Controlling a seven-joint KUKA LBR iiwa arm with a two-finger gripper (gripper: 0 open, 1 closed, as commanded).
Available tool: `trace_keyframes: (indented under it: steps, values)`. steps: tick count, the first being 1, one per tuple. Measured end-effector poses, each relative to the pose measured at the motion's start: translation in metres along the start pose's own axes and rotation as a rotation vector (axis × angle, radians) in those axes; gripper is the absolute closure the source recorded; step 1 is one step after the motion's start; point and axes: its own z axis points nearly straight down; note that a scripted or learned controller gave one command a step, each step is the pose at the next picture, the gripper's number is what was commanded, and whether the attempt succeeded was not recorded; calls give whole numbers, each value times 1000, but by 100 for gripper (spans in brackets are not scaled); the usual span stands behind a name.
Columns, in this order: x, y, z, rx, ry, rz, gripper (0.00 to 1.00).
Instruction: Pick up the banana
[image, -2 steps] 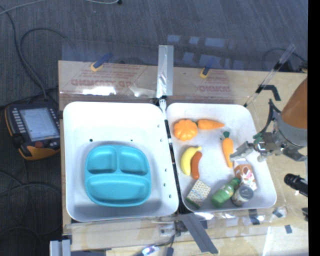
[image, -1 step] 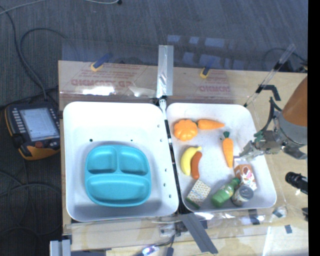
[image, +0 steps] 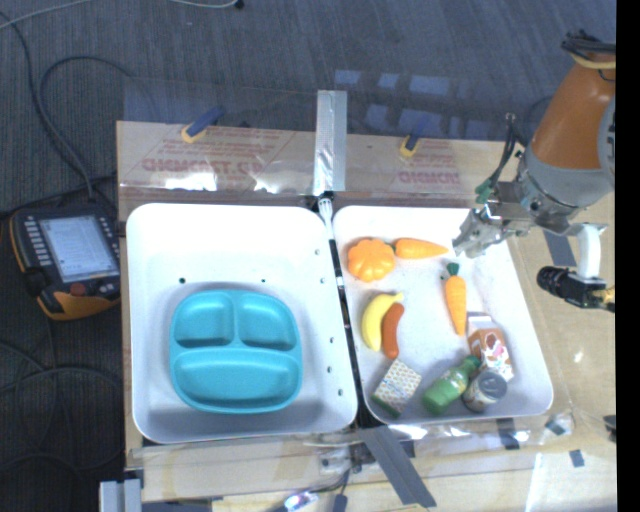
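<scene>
Left of and below the gripper (image: 470, 240), whose state I couldn't tell, the banana (image: 374, 318) lay near-upright beside the red sausage (image: 392, 330).

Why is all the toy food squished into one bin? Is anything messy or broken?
Nothing looks broken or spilled. The right bin is just crowded: the banana lies against a reddish sausage, and a green bottle lies tipped on its side by a can. The blue plate sits neatly in the left bin.
</scene>
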Motion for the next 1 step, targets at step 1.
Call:
trace_keyframes:
  steps: [1]
  values:
    - [15,55,138,6,-2,332,100]
